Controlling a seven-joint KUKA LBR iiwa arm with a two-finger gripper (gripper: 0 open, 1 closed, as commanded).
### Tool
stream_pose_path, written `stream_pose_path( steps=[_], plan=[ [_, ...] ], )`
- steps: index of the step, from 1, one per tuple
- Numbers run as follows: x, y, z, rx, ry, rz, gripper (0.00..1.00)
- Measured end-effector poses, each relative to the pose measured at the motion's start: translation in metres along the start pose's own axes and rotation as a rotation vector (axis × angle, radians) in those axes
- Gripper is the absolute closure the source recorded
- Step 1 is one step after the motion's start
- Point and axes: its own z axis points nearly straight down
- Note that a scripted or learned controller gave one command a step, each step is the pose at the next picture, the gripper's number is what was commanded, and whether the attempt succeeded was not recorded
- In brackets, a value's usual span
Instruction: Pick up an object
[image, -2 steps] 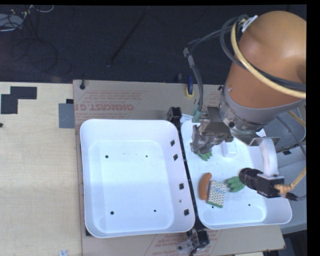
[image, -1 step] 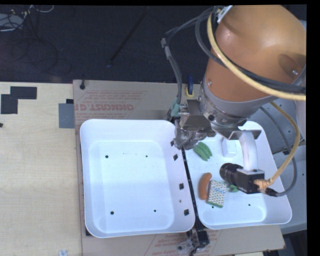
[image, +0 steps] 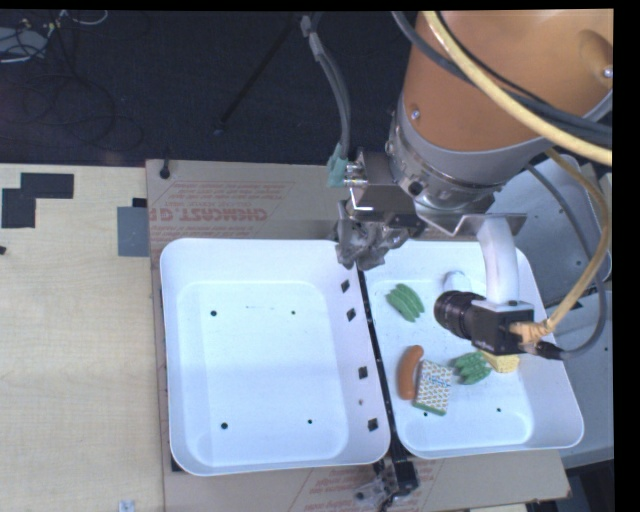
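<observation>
In the right bin (image: 560, 425), lower middle of the frame, a speckled pad (image: 433, 387) touches an orange sausage (image: 408, 371), with a green toy (image: 470, 367) just to their right. Higher up lies a green pod (image: 405, 300). The gripper (image: 362, 245) hangs over that bin's upper left corner; I cannot tell whether it is open or closed.

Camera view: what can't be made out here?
- Yellow item, right bin: mostly covered by robot hardware; shape unclear.
- Green item beside it: too small to identify.
- Checkered item: blurred; unidentifiable.
- Right bin's far rim: hidden by the arm.
- Gripper: contact with the bin divider unclear.
</observation>
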Motion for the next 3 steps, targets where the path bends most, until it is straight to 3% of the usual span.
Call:
stream_pose_path(
  steps=[1, 2, 3],
  plan=[
    [0.007, 0.004, 0.199, 0.023, -0.009, 0.004, 1.00],
    [0.008, 0.000, 0.144, 0.002, -0.001, 0.002, 1.00],
    [0.004, -0.004, 0.285, 0.021, -0.008, 0.005, 1.00]
  ],
)
